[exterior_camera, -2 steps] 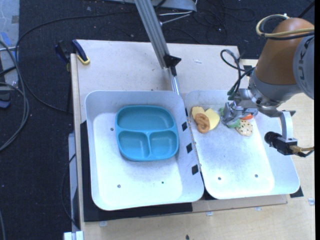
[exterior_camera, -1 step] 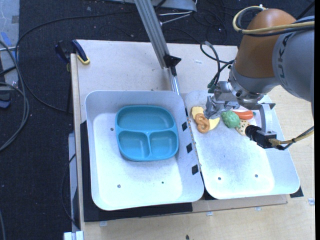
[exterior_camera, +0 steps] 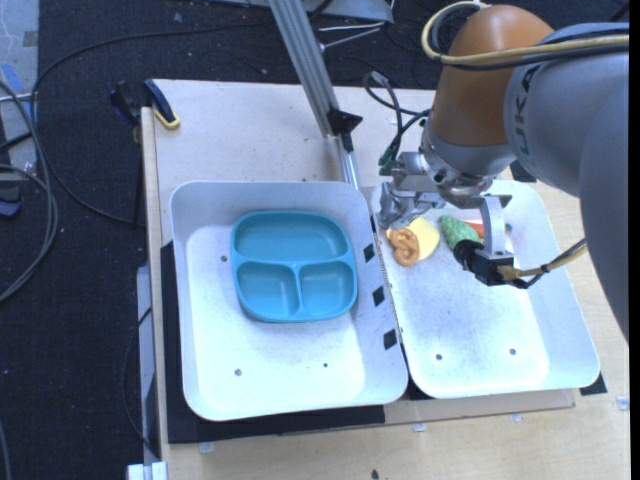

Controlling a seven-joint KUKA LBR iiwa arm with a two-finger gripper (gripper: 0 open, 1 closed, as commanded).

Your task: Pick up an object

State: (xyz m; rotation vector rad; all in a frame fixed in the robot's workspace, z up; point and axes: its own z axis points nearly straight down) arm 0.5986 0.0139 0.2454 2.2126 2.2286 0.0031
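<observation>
Near edge of the bench (exterior_camera: 300, 438) first: two white bins side by side. Left bin (exterior_camera: 280, 368) has a blue divided tray (exterior_camera: 293, 265) w/ three compartments, lying flat in the far half of the bin, nothing visible in it. Right bin (exterior_camera: 500, 348) is bare across its near half. Further back in that bin, up near the far left corner, there's a little cluster: a yellow piece (exterior_camera: 425, 238), an orange-brown curly thing (exterior_camera: 404, 247) touching its left side, and a green item (exterior_camera: 458, 231) w/ a bit of red beside it, just to the right. The gripper (exterior_camera: 405, 203) hangs right over that cluster, approx above the yellow/orange bits, but can't tell if it's got hold of anything. Behind it the grey arm (exterior_camera: 570, 98) w/ orange band comes in from the right. Farthest back, a metal pole (exterior_camera: 305, 48) slants across the bench.
</observation>
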